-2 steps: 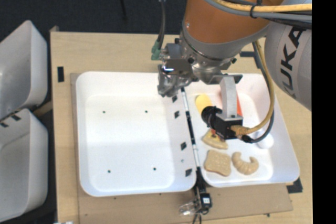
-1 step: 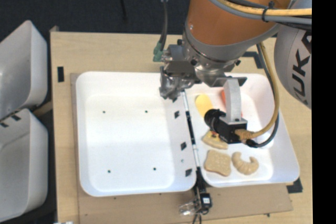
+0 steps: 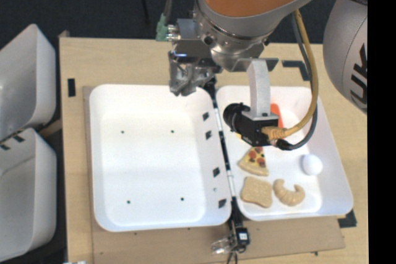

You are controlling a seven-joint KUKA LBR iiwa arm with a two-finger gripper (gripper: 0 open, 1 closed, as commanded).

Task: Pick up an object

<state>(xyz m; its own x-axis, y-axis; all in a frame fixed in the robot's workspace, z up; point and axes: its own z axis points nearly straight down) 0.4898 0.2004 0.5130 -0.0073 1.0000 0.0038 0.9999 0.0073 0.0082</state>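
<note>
White bins [image 3: 148, 219]; tan bread slice [image 3: 256, 191]; tan croissant [image 3: 290, 193]; white ball [image 3: 311, 164].

Two shallow white plastic bins sit side by side on a tan wooden bench [image 3: 74, 59], touching along their inner rims. The left bin [image 3: 99, 157] lies beside the right bin [image 3: 331, 161], which holds a triangular toy pizza slice [image 3: 254, 161] near its middle, a tan toy bread slice [image 3: 256, 191] in front of that, a curved toy croissant [image 3: 289, 193] just right of the bread, and a small white ball [image 3: 311, 164] behind the croissant.
</note>
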